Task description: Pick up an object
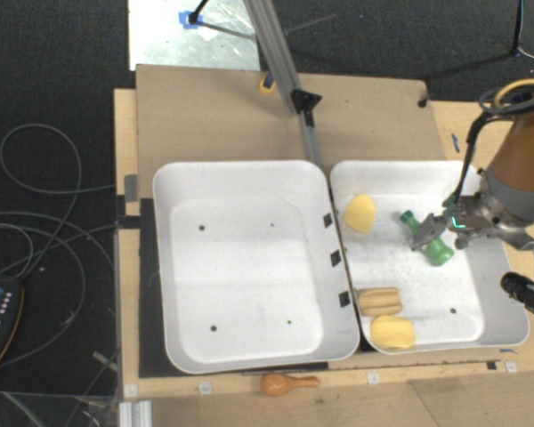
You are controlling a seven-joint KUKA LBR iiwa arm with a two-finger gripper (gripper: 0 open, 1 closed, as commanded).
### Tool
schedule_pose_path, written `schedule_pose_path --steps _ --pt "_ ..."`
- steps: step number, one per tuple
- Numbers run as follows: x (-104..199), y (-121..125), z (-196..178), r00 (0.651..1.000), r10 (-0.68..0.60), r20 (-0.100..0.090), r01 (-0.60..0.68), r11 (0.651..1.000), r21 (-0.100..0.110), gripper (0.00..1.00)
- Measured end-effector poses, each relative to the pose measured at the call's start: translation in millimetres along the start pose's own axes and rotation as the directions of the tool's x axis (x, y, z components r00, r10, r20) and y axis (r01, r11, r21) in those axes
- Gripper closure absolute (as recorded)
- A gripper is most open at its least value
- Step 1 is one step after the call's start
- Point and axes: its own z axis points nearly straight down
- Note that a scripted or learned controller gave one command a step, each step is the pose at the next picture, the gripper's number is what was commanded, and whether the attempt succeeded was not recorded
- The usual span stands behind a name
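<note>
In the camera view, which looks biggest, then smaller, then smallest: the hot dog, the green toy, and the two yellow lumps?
1. Green toy, longest, partly under the gripper.
2. Hot dog and lower yellow lump: too alike to rank.
3. Upper yellow lump, slightly smaller.

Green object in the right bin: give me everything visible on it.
The green object is small, looks like glossy plastic, and lies flat on the floor of the right bin, toward its right side. It is elongated and runs diagonally: a darker narrow end points up-left and a brighter rounded end points down-right. Its exact shape is too small to tell. The gripper is right at its middle and overlaps it; contact cannot be judged. It lies apart from the other items in the bin.
</note>
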Motion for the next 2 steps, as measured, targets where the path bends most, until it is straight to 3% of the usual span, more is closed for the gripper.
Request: schedule_pose_path --steps 1,2 --pt "0 1 -2 1.000 0.001 0.001 -0.001 1.000 -0.005 0.00" --pt "8 -3 44 1.000 0.004 0.000 -0.004 1.000 0.000 0.00"
